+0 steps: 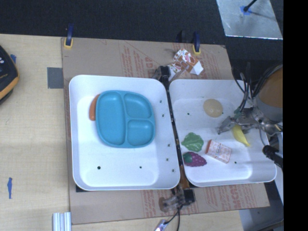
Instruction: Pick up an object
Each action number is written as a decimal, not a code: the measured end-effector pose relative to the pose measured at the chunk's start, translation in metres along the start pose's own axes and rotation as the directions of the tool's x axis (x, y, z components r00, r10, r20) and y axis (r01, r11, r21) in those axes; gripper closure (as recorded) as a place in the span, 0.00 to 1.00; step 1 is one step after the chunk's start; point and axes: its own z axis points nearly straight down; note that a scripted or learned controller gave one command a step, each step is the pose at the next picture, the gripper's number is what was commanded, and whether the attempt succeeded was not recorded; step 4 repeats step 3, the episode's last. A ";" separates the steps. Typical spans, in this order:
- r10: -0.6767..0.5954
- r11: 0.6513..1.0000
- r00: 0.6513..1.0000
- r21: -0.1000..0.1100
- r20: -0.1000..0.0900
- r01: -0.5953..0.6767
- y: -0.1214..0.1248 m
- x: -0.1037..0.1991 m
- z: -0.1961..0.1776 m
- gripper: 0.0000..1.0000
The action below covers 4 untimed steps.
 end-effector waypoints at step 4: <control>0.000 1.000 1.000 0.001 0.000 0.000 -0.006 0.164 -0.130 1.00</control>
